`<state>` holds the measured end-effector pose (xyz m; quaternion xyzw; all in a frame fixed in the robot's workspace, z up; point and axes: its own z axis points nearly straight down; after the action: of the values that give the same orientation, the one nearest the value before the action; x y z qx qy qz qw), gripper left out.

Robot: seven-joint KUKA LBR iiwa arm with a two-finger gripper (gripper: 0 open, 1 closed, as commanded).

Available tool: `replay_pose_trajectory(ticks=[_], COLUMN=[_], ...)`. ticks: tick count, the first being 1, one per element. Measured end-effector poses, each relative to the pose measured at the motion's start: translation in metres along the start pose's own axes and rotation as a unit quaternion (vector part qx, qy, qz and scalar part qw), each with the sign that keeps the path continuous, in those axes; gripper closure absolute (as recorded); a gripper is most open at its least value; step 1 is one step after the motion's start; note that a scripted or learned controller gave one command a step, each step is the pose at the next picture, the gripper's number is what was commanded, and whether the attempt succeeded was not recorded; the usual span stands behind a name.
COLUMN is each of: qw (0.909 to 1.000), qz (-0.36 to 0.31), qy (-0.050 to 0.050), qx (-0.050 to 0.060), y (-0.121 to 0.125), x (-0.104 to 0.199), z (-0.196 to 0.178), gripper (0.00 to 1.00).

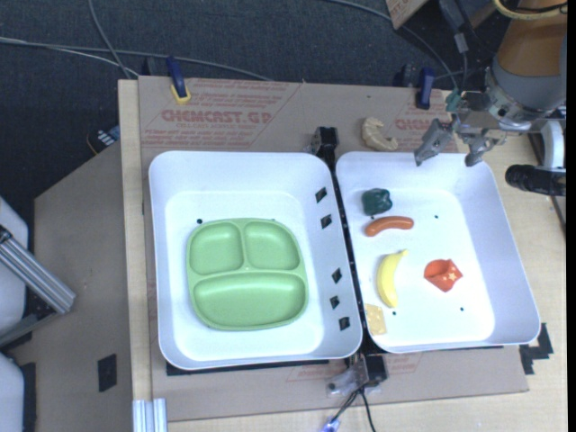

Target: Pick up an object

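You have two bins side by side on the bench. In the left bin a divided tray lies near the middle. In the right bin, a small block lies toward the back, a sausage just in front of it, a banana nearer you, and a lumpy piece to the banana's right. A wedge, perhaps cheese, sits at the front left corner. The gripper hangs over the right bin's back edge.
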<state>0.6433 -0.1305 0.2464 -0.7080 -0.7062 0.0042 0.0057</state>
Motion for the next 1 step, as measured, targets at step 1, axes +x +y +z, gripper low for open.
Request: replay_pose_trajectory(ticks=[1], qw=[1.0000], qz=[-0.001], qy=[-0.001], qx=[-0.007], y=[0.0022], x=[0.0002], z=[-0.0079], gripper=[0.00])
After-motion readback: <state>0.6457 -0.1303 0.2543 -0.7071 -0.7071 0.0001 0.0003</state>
